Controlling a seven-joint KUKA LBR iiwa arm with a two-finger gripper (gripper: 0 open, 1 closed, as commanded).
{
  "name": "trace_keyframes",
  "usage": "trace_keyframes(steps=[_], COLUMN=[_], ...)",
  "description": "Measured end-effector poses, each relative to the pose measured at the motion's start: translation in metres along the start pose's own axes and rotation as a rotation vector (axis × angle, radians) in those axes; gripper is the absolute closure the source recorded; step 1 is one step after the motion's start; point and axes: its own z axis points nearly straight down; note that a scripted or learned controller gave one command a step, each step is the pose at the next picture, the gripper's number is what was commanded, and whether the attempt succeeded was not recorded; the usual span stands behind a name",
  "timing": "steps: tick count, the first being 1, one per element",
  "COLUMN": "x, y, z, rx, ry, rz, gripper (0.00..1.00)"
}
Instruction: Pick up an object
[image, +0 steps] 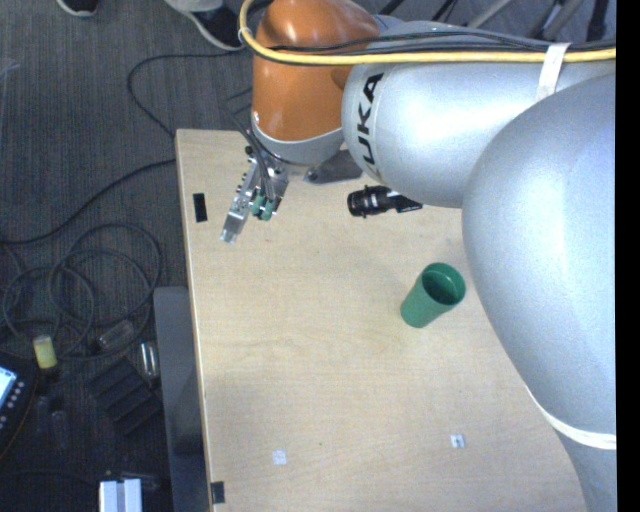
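While sweeping in from the far left: black cables (95, 265) looped on dark carpet, a small yellow-topped item (43, 350) among them. Next, the pale wooden bench (300, 400), with a short black mark (200, 207) near its upper left edge. Just right of that mark, the gripper (235, 225), slanting down and to the left over bare wood, green parts on its body; how wide it stands, and whether anything sits in it, cannot tell from up here. Above it, the orange band (300, 80). Further right, a small black object (380, 202) tucked against the grey arm (540, 220). Then the green cup (433, 296), on the bench, mouth turned up and to the right, well apart from the gripper, close beside the arm's big grey bulk.
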Motion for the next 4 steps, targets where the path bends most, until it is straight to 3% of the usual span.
trace_keyframes(steps=[1, 2, 3, 4], x=[0.02, 0.02, 0.011, -0.016], y=[0.039, 0.039, 0.007, 0.04], z=[0.157, 0.156, -0.065, 0.047], rx=[0.0, -0.001, -0.002, -0.003], ry=[0.003, 0.003, -0.001, 0.001], rz=[-0.184, -0.184, -0.53, -0.779], gripper=[1.0, 0.0, 0.0, 0.0])
